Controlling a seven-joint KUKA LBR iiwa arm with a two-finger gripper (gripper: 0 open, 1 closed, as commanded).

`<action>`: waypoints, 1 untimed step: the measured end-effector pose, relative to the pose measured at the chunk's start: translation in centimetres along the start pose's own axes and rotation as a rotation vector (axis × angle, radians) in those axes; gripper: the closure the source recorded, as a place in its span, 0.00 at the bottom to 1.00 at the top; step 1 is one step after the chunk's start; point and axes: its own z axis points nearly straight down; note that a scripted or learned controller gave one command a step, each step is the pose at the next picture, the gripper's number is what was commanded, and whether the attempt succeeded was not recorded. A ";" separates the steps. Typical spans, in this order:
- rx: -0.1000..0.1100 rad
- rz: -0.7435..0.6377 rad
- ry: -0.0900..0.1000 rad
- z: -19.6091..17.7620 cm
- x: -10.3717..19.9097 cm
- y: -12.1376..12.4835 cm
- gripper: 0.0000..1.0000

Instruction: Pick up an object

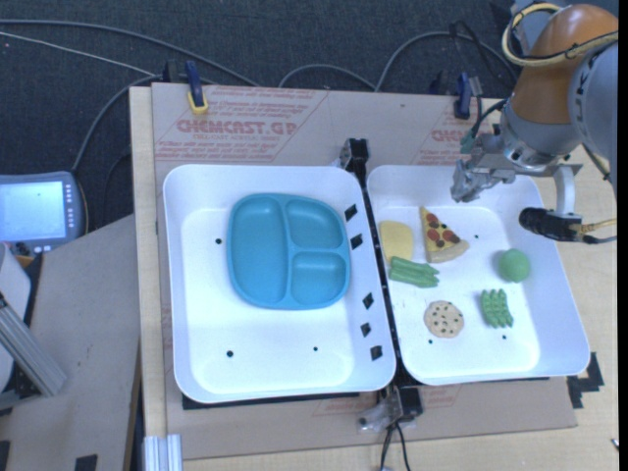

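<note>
White right bin [549,346] holds every item: pizza slice [443,235] near its top edge, green ball [512,265] by its right edge. Gripper [469,186] hovers above the slice, grasp state indeterminate. Nothing lifted; the pick remains undone.

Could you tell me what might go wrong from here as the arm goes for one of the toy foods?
1. The pizza slice, yellow piece and green pod lie close together, so the gripper may nudge a neighbour or catch two.
2. The cookie lies flat, so the fingers could slide over it.
3. The green ball might roll away when touched.
</note>
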 end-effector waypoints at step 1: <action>-0.002 0.001 0.000 -5.2 0.0 0.2 1.00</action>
